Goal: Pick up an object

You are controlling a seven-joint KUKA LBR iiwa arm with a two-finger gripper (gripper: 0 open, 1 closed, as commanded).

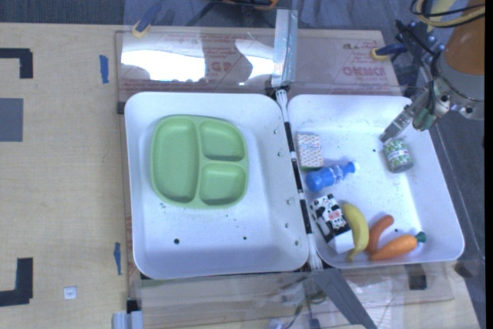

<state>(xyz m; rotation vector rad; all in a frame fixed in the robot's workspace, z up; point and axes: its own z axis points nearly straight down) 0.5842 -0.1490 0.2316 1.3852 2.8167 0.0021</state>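
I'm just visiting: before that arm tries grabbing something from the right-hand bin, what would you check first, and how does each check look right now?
1. Gripper over the right bin: ok.
2. Small speckled jar just below the gripper, clear of other items: ok.
3. Fingers open enough: cannot tell.
4. Nothing already held: cannot tell.
5. Banana, carrot and cow-print box crowded together, harder picks: not ok.
6. Green plate in the left bin, out of the way: ok.

Pale wooden worktop (62,166), two shallow white bins side by side on it, left bin (146,243) and right bin (447,235) touching along their inner edges, blue tape strips (104,68) near the left bin's far corner
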